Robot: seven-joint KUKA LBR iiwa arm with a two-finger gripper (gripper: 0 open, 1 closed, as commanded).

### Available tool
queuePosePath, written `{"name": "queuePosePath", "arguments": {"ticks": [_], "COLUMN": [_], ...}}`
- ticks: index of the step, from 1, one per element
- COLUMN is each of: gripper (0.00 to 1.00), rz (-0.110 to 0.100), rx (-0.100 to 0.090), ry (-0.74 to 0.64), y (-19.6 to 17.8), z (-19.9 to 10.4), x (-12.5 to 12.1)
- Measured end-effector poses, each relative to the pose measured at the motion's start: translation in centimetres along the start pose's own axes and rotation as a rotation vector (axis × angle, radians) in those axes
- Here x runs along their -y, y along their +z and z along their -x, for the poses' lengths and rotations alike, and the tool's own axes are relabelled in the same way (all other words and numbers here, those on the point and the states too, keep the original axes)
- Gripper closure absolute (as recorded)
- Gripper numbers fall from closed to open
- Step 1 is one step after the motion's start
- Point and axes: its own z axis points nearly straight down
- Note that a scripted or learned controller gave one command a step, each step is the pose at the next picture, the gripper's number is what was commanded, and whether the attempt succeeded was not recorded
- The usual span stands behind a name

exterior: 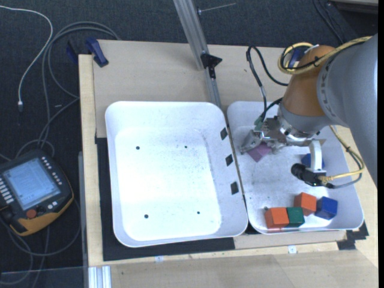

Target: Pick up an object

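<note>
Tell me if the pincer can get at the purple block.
Probably yes: the pincer hangs right over the purple block, which lies alone, apart from the other blocks.

Scene is viewed by one fixed cam, mounted above the bench [150, 59] and angled down at a slant. Both white bins are framed: left bin [120, 119] approx. centre, right bin [354, 212] twd the right edge. Arm [336, 77] is seen entering from the right. Dark floor w/ cables is taken in at top & left. Moderate distance.
</note>
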Motion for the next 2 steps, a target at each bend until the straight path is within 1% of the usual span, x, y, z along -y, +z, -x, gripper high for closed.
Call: {"name": "queuePosePath", "arguments": {"ticks": [1,2], "gripper": [1.00,1.00], "rz": [0.002,0.004], "rx": [0.000,-0.003], "ry": [-0.001,-0.006], "y": [-1.2,-10.6], "z": [0.0,-9.6], "x": [0.0,4.3]}}
